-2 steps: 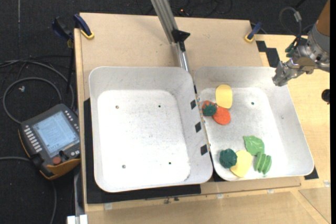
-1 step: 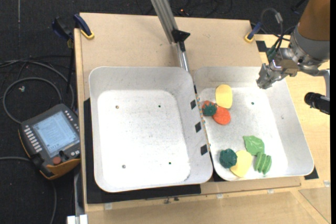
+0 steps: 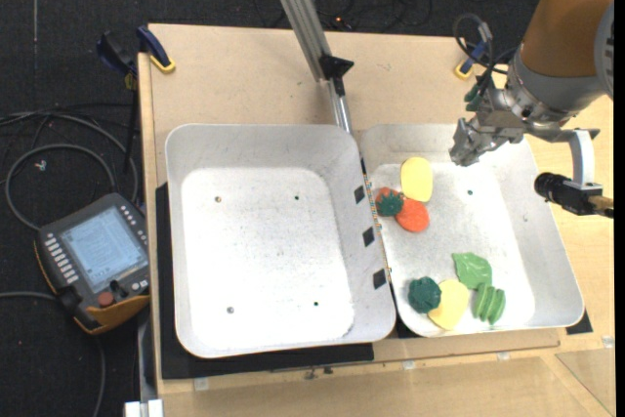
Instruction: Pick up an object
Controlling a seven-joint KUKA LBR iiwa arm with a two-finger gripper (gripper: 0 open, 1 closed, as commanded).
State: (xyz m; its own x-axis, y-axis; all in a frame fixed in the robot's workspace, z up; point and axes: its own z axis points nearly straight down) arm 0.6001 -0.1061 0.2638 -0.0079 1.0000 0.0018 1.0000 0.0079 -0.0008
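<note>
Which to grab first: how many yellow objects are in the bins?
2: one pale yellow oval piece near the right bin's top left, one yellow lump at its bottom edge. Others could be hidden.

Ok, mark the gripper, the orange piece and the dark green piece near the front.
gripper (image 3: pixel 467 154), camera view, at its fingertips.
orange piece (image 3: pixel 414 218), camera view, middle of its top.
dark green piece (image 3: pixel 424 294), camera view, its centre.
</note>
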